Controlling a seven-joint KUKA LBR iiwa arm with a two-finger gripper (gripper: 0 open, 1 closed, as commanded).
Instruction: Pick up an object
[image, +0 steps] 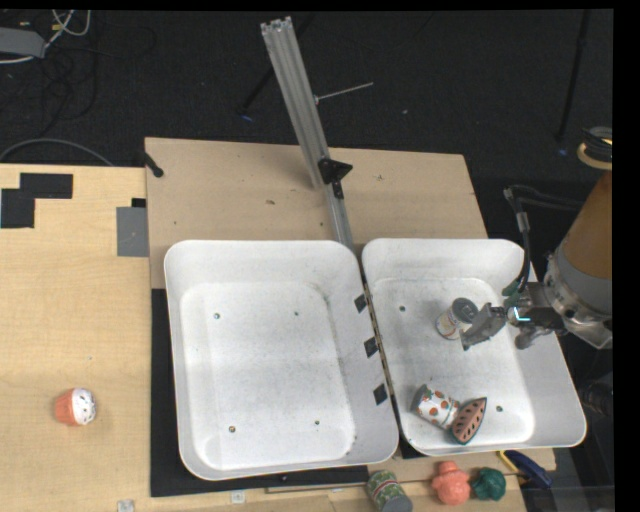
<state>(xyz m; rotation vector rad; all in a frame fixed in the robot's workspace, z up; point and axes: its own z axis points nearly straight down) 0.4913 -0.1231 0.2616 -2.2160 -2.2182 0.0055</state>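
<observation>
One small cup sits just left of your gripper; jaws spread, so straddle it before closing.

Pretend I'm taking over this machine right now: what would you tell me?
Tool: low in the right bin, by a small grey round object; whether it grips it is unclear.
Also in that bin: a white patterned piece touching a brown shell-like piece, near the front.
The left bin sits alongside.
Done: nothing visibly lifted.
Left: grasp one object and raise it.
</observation>
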